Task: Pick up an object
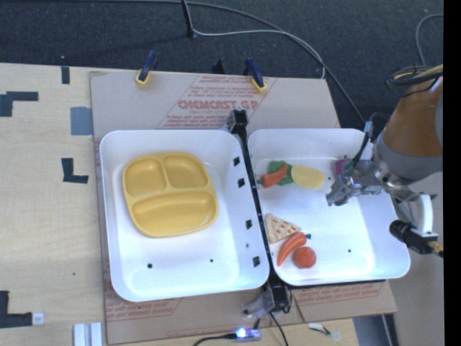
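The right bin (pixel 360 262) holds a carrot with green top (pixel 276 174), a yellow lemon-like piece (pixel 308 176), a waffle-textured wedge (pixel 280 228), a red-orange pepper (pixel 290 246) and a red tomato (pixel 305 257). My gripper (pixel 340 194) hangs over the right bin's upper right part, just right of the yellow piece and apart from it. Nothing is visible between its fingers.
The left bin (pixel 126 265) holds a yellow three-compartment plate (pixel 170 193). A black divider (pixel 249 200) runs between the bins. Blue-and-yellow clamps (pixel 146 69) (pixel 254 76) sit at the board's back edge. The arm's body (pixel 412 139) covers the right bin's far right corner.
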### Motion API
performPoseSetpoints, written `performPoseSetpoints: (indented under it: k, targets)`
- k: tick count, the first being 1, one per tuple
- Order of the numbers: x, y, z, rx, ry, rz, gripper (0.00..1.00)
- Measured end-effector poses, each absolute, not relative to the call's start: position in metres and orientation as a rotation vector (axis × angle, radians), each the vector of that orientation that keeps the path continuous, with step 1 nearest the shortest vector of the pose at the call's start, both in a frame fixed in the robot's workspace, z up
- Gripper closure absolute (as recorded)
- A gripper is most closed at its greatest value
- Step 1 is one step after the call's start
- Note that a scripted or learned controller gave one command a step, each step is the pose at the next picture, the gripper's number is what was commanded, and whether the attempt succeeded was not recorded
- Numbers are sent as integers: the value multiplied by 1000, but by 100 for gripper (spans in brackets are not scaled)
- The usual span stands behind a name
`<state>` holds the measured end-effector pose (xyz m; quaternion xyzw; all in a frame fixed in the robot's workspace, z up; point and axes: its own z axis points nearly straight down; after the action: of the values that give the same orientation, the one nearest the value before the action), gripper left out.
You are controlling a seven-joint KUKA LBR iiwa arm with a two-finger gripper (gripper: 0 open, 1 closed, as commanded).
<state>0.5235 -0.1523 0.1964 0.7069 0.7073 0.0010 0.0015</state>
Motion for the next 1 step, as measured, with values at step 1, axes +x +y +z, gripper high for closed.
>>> performPoseSetpoints:
  k: [1]
  targets:
    - [525,-150,238,2219,2221,2,100]
